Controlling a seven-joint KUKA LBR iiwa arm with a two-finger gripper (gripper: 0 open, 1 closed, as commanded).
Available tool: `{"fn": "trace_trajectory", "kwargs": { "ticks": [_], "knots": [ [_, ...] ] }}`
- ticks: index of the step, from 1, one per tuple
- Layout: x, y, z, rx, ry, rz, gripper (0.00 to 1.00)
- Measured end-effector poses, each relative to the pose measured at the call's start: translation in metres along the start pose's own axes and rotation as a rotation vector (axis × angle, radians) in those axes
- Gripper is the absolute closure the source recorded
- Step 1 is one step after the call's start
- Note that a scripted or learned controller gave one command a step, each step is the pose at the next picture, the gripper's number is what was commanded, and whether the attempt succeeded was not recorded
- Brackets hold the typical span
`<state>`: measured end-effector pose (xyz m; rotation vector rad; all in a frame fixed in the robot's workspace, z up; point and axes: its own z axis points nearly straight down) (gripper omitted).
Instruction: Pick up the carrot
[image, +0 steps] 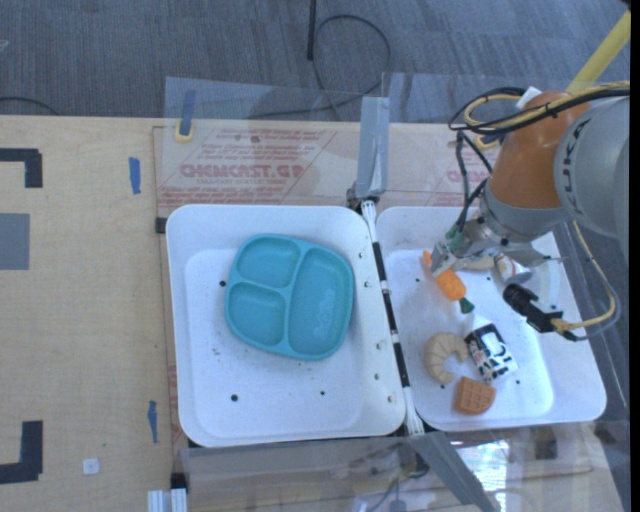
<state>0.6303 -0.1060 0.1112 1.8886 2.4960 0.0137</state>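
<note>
Carrot: the small orange carrot with a blunt, tapered shape (451, 285) lies in the upper left part of the right shallow white plastic bin (575, 400), tilted, on the bin floor.
Gripper: the two-finger gripper (462, 248) hangs just above and beside the carrot's upper end; a small orange bit shows at its left tip. Whether the fingers are spread or pinching cannot be told from this slant.
Arm: the grey arm with its glossy orange band (535, 160) reaches in from the right, black and yellow cables looping around it.
Near the carrot: a white box-like item with black markings (489, 350) lies below it, touching a pale tan, curved croissant-shaped piece (444, 355). A round orange waffle-textured piece (474, 397) sits just below those.
Left bin: the left shallow white bin (200, 400) holds a smooth teal plastic plate with three compartments and rounded corners (290, 296).
Bench: a light wooden surface (80, 300) with blue tape marks.
</note>
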Motion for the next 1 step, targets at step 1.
{"fn": "trace_trajectory", "kwargs": {
  "ticks": [1],
  "knots": [
    [0.0650, 0.0233, -0.0710, 0.015, 0.004, 0.019, 1.00]
  ]
}}
